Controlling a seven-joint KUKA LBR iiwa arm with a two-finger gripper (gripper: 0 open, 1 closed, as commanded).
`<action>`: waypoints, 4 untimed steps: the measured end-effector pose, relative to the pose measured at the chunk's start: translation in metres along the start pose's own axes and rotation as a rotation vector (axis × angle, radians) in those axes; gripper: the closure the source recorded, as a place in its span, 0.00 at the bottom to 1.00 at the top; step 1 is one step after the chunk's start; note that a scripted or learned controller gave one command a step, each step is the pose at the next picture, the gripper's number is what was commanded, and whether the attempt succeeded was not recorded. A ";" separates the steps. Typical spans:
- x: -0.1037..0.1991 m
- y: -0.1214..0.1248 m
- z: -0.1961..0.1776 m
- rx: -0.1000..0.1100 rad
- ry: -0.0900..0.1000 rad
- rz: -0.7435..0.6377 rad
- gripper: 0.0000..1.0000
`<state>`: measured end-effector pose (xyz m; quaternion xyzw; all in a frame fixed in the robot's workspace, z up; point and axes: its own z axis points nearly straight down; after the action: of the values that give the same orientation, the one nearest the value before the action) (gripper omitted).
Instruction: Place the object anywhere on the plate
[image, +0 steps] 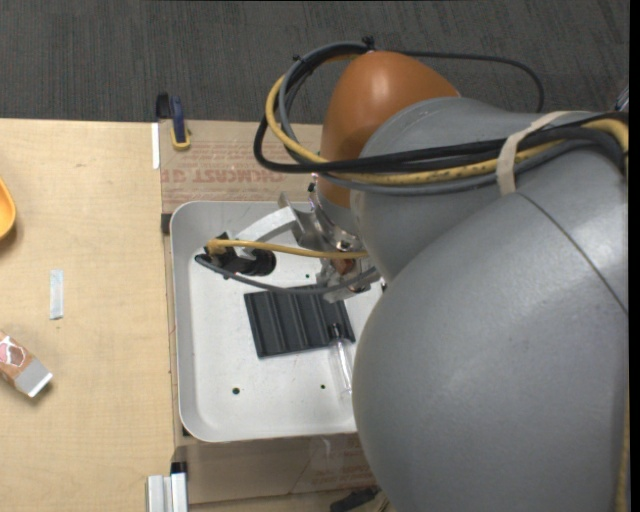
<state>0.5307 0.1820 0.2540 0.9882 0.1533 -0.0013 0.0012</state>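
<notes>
Lying flat in the bin (210, 385), the pad (297, 322) is seen beside the tool (336, 280); placement is judged not yet done. Whether the tool is open or closed cannot be told.

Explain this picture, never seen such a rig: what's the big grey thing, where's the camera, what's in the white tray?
The big grey mass with the orange band is a robot arm, reaching in from the right. One camera, fixed above the bench, looks down at a slant. The arm's pincer hangs over a shallow white bin, where a dark ribbed slab lies flat. Whether the pincer holds anything cannot be seen. Left of the bin, on the wooden bench, lie a small pale strip and a red-and-grey item.
</notes>
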 end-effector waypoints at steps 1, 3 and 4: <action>0.000 0.000 0.000 -0.001 0.000 -0.001 0.00; 0.000 0.002 -0.008 -0.003 -0.004 0.003 0.00; 0.038 -0.036 -0.022 -0.001 -0.002 -0.314 0.00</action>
<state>0.5558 0.2278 0.2754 0.9521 0.3059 -0.0025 0.0017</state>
